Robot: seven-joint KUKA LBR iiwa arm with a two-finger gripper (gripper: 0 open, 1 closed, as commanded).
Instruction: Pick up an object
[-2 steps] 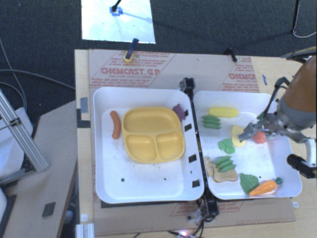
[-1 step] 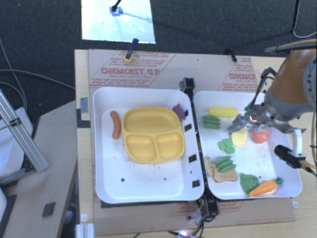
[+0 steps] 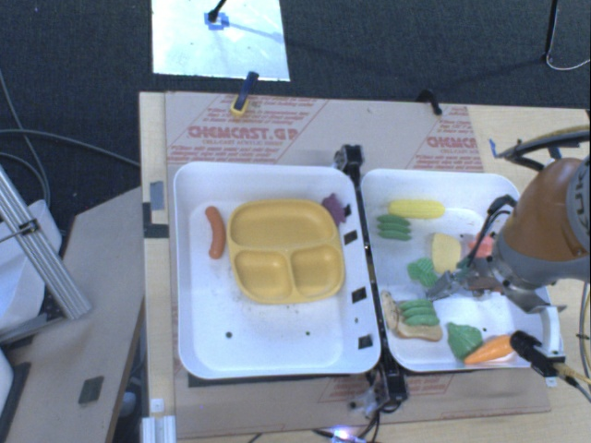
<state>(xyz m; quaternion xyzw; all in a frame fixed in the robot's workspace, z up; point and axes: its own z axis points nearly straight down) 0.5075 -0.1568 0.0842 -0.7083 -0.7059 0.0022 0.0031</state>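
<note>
The right bin holds several toy foods: a yellow corn cob, a green pod, a yellow wedge, a green leafy piece, a tan cracker with a green pea pod on it, a green broccoli piece and an orange carrot. My gripper sits low in this bin, just right of the leafy piece and above the pea pod. The orange-banded wrist covers the bin's right side. A reddish item peeks out beside the wrist.
The left bin carries a yellow divided plate, a brown sausage to its left and a purple piece at its top right corner. A black divider runs between the bins.
</note>
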